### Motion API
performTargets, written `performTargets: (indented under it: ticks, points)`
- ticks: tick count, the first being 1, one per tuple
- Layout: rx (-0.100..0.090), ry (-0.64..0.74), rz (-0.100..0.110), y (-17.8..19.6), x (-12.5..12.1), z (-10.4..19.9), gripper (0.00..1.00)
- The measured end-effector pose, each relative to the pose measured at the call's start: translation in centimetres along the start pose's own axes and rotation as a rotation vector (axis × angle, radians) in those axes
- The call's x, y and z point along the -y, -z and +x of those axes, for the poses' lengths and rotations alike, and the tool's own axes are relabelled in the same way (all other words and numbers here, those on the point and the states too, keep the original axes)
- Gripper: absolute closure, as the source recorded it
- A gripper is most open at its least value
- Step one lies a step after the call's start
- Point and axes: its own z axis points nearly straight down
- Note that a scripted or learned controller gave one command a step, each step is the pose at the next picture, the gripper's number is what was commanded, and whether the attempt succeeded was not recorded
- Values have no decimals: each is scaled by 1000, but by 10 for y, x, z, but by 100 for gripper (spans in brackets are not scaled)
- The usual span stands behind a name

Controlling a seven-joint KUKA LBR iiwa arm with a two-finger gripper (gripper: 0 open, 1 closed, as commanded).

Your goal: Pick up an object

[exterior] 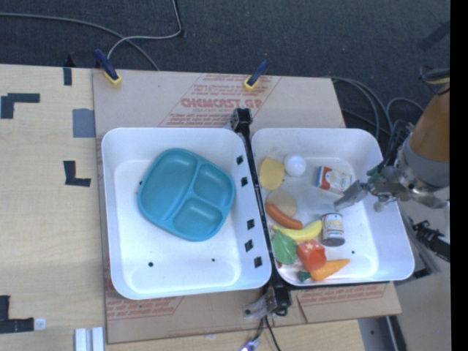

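- The grey arm with its orange band [433, 134] reaches in from 3 o'clock; its gripper [363, 189] hangs over the right white shallow bin [365, 146], fingers spread apart and grasping nothing.
- No object is lifted yet. The nearest candidates are a small white carton with a red label [333, 178] at about 10 o'clock from the gripper, and a small cylindrical tin with a dark label [333, 229] at about 7 o'clock, both close by.
- The carton probably handles light and a little crushable; its flat sides would suit a squeeze across the narrow width.
- The tin looks stiff and likely smooth; taking it across the round body near the middle seems safest, since it may roll or slip.
- Toward the bin's 9 o'clock side lie plastic toy foods: a yellow banana [300, 232], an orange carrot [329, 269], a red pepper [312, 254], a white ball [295, 165]. They are crowded and touching, so harder to isolate.
- The left white bin [117, 196] carries a blue divided plastic plate [187, 194], wide and flat, a poor fit for the gripper.
- Both bins rest on the counter [44, 218].
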Motion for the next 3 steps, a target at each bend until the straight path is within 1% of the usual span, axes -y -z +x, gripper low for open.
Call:
performTargets:
  ticks: [1,2,3]
  points:
    - [0,1,-6,-117,-3,24,0]
    - [3,0,-8,-107,-4,23,100]
    - [-1,2,-1,-20,-9,127,100]
